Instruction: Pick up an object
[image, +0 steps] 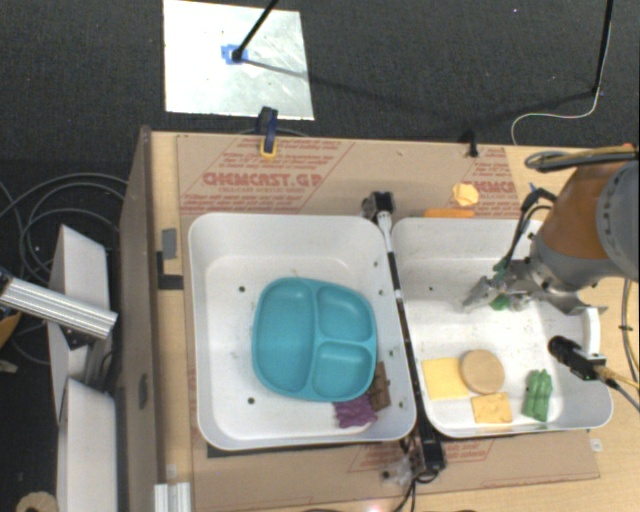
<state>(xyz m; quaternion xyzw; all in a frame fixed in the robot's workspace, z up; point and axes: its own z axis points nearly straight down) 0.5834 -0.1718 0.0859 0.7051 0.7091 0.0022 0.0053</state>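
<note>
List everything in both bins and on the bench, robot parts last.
Left bin: one, white, left half of bench.
Right bin: one, white, beside it.
Plate: one, teal, three-section, in left bin.
Purple item: one, left bin's front edge.
Brown item: one, touching the plate's front right corner.
Yellow slice: one, right bin front.
Round cookie: one, tan, right of slice.
Orange cracker: one, below cookie.
Green item: one, right bin's front right.
Arm: one, grey and orange, from right.
Claw: one, over right bin.
</note>
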